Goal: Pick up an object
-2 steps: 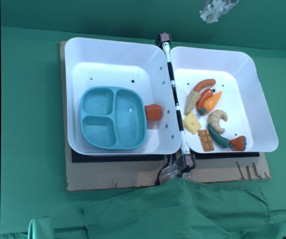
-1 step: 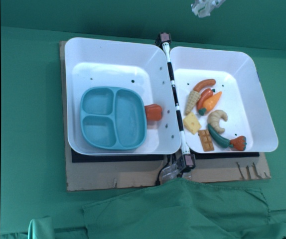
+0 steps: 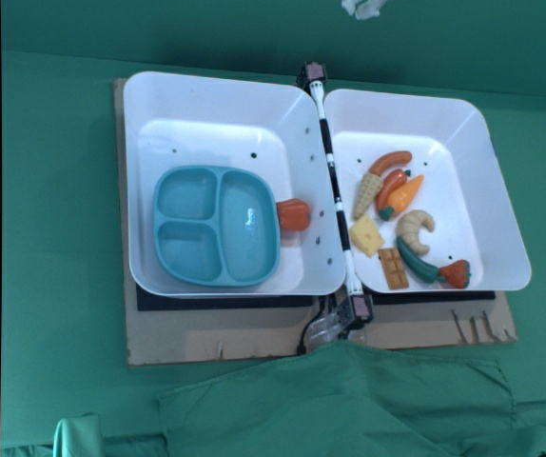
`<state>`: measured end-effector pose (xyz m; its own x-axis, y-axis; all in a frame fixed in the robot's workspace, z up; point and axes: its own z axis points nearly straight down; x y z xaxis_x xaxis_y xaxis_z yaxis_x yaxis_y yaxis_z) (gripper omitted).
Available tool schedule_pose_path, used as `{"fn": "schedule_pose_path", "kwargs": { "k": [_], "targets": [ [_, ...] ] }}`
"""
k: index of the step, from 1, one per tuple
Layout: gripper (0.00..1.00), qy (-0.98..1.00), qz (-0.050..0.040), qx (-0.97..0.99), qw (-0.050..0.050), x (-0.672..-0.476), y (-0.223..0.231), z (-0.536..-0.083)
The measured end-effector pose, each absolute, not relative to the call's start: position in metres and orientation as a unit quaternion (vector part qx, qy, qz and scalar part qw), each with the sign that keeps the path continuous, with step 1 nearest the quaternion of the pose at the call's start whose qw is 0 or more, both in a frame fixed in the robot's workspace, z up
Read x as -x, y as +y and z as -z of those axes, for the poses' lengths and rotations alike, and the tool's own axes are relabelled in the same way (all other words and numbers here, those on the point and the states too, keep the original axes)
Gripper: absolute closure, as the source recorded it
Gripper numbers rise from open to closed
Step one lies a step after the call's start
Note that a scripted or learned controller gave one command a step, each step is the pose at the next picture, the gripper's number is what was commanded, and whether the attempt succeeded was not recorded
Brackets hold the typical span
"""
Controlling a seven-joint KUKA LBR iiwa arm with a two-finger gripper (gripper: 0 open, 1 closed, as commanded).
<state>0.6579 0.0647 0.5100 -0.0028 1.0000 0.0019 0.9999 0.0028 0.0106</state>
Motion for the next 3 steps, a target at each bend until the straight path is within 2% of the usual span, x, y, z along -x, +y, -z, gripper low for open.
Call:
{"fn": "schedule_pose_path", "kwargs": {
  "k": [1,2,3],
  "targets": [
    [1.0,0.708,-0.0051,-0.706,0.003,-0.658,0.122,-0.566],
    [1.0,0.708,-0.0086,-0.706,0.006,-0.692,0.17,-0.636],
    [0.0,0.707,-0.002,-0.708,0.002,-0.692,0.168,-0.63]
  ]
}}
